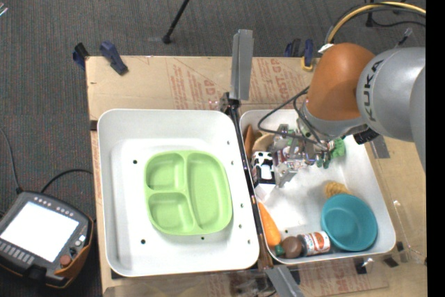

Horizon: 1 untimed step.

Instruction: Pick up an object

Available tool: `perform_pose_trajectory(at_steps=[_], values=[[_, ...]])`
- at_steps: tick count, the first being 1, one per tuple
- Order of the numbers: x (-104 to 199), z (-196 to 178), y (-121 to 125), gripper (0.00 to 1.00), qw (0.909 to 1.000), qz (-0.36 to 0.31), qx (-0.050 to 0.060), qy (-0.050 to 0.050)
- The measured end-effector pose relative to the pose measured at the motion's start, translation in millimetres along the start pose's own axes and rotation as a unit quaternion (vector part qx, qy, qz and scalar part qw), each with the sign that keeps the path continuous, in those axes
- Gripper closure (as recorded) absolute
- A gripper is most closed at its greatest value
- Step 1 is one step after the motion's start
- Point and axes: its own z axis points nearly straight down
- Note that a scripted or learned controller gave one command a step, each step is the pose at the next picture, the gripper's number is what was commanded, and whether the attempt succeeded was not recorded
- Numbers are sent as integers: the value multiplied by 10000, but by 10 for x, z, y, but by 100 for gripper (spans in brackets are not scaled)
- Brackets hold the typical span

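The claw (288, 165) is seen low over the upper left part of the right bin (368, 174), below the arm (386, 97); whether it is apart or together cannot be told, and nothing can be seen clamped in it.

The scene is set on dark grey carpet (83, 3), ribbed in texture, on which thin black stand legs (188, 0) are planted. The bench (160, 80) is covered with flat brown cardboard printed in red, and blue clamps (111, 55) are fixed at its far edge. A grey upright post (242, 69) stands between the bins.

The left bin (118, 142), smooth white plastic with rounded corners, carries a pale green plate (188, 192) divided into three compartments. A handheld controller (43, 236) with a bright screen lies on the floor at the lower left.

In the right bin, a round teal bowl (349, 222) is found at the near right corner, with a waffle-textured cone (336, 188) just behind it. An orange carrot (269, 222) lies along the left wall. A small bottle (313, 243) with a red-and-white label lies on its side at the near wall. A black-and-white patterned piece (263, 168) sits just left of the claw, and a small green thing (338, 147) lies to its right.
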Motion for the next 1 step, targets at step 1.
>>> perform_pose_trajectory(at_steps=[1], values=[[594, -14, -779, 0, 9985, -541, -6, -89]])
